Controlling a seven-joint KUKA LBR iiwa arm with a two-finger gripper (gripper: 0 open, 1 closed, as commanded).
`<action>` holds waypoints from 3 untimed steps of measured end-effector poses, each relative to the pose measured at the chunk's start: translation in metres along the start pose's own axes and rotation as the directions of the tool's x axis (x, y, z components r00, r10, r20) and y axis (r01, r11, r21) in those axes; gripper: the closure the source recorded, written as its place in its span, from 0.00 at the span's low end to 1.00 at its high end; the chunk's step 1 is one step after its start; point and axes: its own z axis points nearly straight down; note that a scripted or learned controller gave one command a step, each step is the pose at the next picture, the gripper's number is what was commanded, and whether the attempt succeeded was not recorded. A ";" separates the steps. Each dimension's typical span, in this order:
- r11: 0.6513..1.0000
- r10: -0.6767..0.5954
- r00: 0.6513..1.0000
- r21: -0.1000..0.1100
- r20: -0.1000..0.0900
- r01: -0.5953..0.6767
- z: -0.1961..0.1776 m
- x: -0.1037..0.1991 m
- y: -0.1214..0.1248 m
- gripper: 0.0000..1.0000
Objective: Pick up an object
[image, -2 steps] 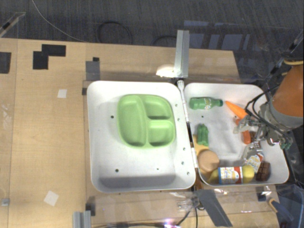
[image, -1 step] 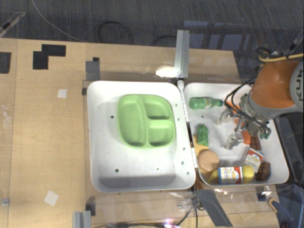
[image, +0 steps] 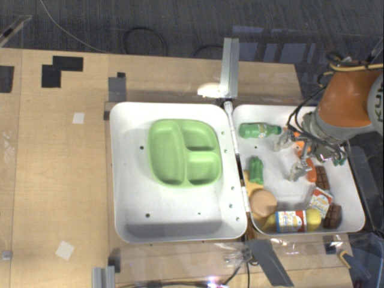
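two white bins on the bench, left bin (image: 129, 179) and right bin (image: 354, 212). one green divided tray (image: 183, 152) in the left one. over on the right: one green bottle (image: 259, 130) lying down, one small green piece (image: 256, 170), one tan round item (image: 263, 201), one yellow-capped bottle (image: 293, 221), and a few small brown and orange bits, too jumbled to count.
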 end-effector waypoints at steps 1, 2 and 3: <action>0.999 0.051 0.999 -0.002 0.001 -0.051 -0.001 0.010 0.057 0.00; 0.999 0.045 0.999 0.002 0.000 -0.045 -0.054 0.019 -0.004 0.00; 1.000 -0.016 1.000 0.001 0.002 0.016 0.000 -0.011 0.009 0.00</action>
